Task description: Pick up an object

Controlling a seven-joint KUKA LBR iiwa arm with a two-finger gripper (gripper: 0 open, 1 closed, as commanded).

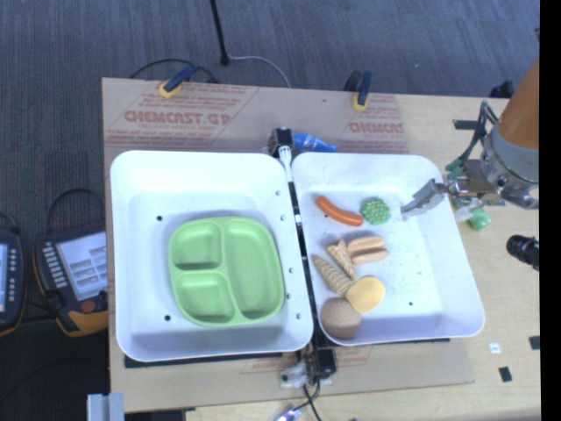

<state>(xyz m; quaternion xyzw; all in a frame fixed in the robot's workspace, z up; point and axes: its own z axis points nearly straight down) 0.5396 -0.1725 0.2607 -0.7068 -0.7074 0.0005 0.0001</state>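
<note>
Brown board printed "CHEMCAST GP" (175,117) at upper left, grey two-finger gripper (421,200) at right-bin's upper right, fingers seemingly narrow and empty, near round green bumpy toy (375,210), orange sausage (338,210) beside it

Divided plate (226,270) in left bin (140,182)

Bench on dark carpet, lit bright from above
Grey-blue carpet floor (351,16) round a tan board bench (526,340) w/ red print; black pole (216,20) & thin cable (254,60) at top; yellow clamp (175,82) on back edge; handheld pendant (70,274) on floor at left
</note>
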